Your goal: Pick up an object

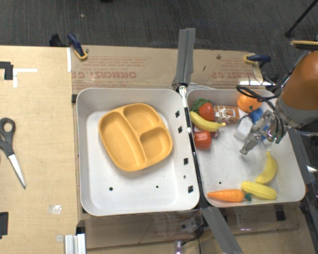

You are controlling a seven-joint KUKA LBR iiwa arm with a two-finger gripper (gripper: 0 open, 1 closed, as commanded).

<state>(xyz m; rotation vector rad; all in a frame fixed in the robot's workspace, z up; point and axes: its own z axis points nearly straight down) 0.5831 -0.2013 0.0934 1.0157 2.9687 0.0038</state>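
Two white bins: gripper (pixel 247 147), grip state unclear, hangs over right bin (pixel 222 173) w/ toy food; prob best to drop straight onto banana (pixel 268 169).

We look down from a single fixed camera mounted above the bench, tilted at a slant so the far edge sits at the top, where dark grey carpeted floor (pixel 148 9) shows. We stand far enough back to take in both shallow white plastic bins, the left bin (pixel 85 157) and the right bin (pixel 222 168), side by side near the middle. The pale wooden benchtop (pixel 32 142) fills our left side, and the grey arm with its orange band (pixel 307 83) enters from our right.
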